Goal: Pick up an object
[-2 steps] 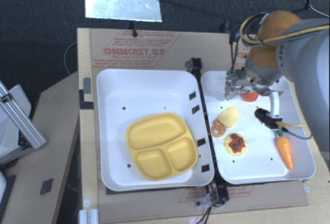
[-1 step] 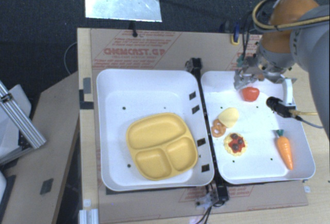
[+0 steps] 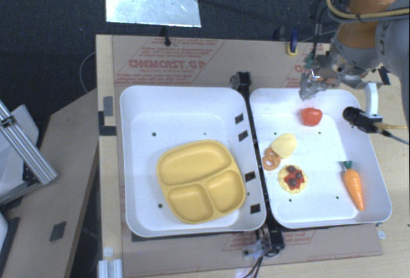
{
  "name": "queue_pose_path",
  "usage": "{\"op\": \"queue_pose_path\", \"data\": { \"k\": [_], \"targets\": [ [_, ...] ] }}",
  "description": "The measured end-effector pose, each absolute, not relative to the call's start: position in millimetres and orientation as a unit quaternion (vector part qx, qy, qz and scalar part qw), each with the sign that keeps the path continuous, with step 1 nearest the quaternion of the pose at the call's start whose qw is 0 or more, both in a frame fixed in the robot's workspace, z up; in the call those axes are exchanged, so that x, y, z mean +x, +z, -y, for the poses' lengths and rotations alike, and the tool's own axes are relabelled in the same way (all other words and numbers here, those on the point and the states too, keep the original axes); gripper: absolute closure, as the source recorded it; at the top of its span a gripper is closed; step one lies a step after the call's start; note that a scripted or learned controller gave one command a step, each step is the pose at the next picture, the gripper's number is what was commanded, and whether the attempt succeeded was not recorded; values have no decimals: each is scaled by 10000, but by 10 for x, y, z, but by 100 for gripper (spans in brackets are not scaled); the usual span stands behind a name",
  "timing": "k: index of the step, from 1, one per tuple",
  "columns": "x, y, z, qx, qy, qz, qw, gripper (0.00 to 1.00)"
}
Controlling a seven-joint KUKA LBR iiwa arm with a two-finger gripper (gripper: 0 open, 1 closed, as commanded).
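The grey robot arm (image 3: 375, 8) with its orange band comes in at the far right corner of the bench. Its small metal gripper (image 3: 312, 88) hangs over the far edge of the right white bin (image 3: 368, 161). I cannot tell if the claw is spread or pressed together.

Just below the gripper lies a red toy tomato (image 3: 311, 116), close but apart from it. Near the middle of that bin sit a pale yellow toy lemon (image 3: 284, 144), a small orange pretzel ring (image 3: 271, 159) touching it, and a little round pizza with red dots (image 3: 293, 179). An orange toy carrot with a green top (image 3: 353, 186) lies by the bin's right edge.

The left white bin (image 3: 147, 116) holds a yellow plastic tray with three parts (image 3: 201, 179) near its front edge.
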State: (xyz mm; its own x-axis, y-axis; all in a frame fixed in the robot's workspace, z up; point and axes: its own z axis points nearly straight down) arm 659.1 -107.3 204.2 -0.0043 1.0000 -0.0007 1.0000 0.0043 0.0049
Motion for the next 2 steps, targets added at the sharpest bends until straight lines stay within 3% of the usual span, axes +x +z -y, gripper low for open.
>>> {"op": "queue_pose_path", "data": {
  "k": [2],
  "targets": [
    [6569,2185,-16,7038,9,-7104,6,100]
  ]
}}
